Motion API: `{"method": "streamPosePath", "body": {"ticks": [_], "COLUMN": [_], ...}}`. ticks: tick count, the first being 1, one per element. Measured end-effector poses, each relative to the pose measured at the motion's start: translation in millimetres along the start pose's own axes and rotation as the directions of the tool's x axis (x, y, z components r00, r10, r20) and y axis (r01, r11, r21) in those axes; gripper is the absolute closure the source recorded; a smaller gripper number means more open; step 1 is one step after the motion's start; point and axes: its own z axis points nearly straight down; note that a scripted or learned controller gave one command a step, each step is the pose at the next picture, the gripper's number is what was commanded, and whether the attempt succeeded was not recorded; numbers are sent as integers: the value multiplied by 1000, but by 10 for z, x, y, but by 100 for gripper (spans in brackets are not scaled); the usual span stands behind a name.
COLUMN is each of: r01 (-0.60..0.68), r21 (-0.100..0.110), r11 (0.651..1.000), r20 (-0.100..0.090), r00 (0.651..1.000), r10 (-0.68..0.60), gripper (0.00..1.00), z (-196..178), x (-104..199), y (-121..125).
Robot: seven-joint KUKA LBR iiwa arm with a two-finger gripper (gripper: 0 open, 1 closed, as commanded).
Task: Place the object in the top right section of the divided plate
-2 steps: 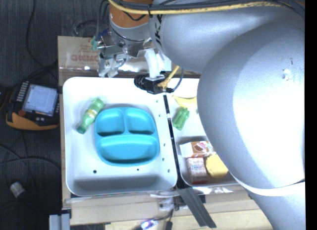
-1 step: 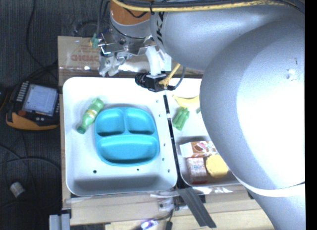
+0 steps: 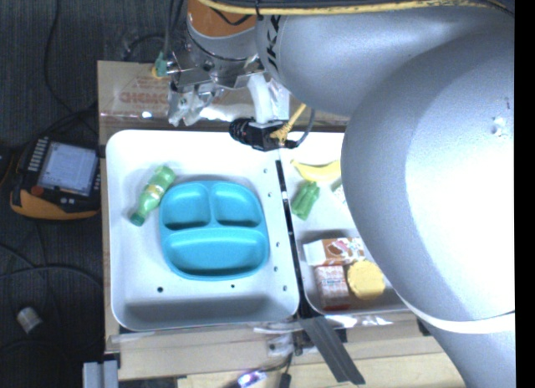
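The divided plate (image 3: 214, 227) sits flat in the left bin (image 3: 125, 294) w/ its two small sections toward the far rim, so the top right section (image 3: 236, 205) is open for a drop from above. End effector (image 3: 191, 102) hangs over the far rim of that bin; finger state cannot be determined, nothing visible in its grip. Candidate obj., a green bottle (image 3: 150, 195), lies tilted just beside the plate's left edge; the cardboard (image 3: 138, 94) by the end effector carries red print, too blurred to read.

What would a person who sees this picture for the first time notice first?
The huge grey arm covers the right half of the view, with its end effector near the top, above the left bin. Next comes the bright blue divided plate in the left bin, with a green bottle lying beside its left edge.
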Motion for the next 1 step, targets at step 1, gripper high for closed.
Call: {"method": "streamPosePath", "body": {"ticks": [1], "r01": [0], "r21": [0], "r11": [1000], "r20": [0], "r00": [1000], "r10": [0], "gripper": [0], "z": [2], "x": [-1], "y": [0]}}
